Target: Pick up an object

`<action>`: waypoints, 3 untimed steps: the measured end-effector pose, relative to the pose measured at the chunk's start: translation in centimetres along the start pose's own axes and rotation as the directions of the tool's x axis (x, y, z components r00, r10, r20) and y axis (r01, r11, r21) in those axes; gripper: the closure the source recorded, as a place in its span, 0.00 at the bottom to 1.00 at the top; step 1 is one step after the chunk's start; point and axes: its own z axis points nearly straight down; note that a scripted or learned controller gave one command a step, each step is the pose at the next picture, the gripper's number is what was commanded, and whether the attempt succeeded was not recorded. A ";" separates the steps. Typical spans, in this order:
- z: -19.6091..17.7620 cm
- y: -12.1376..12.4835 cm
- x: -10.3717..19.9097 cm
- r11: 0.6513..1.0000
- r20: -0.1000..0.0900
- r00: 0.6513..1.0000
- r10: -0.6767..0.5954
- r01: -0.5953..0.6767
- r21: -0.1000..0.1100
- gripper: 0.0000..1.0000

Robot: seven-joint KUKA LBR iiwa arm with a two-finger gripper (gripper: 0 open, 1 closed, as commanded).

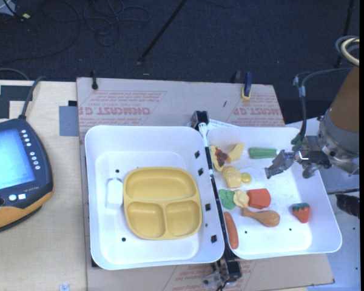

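Jaws [292, 162] spread wide, gripping nothing, above right bin [327, 238]; arm [346, 111] cut off.

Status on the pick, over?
End effector open, nothing between fingers, over right bin. Toy food untouched; green piece nearest. Yellow tray in left bin. Nothing blocking.

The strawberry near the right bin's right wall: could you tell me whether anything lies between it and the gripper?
Nothing visible does. The gripper hovers over bare bin floor, up and left of the strawberry. The red block and drumstick lie further left, off that path.
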 end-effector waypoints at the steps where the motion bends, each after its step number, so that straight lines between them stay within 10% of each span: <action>1: 15.8 -4.4 2.0 1.000 -0.005 1.000 0.000 0.000 0.016 0.00; 3: 19.5 -1.3 -2.1 1.000 0.001 1.000 0.000 0.000 -0.002 0.00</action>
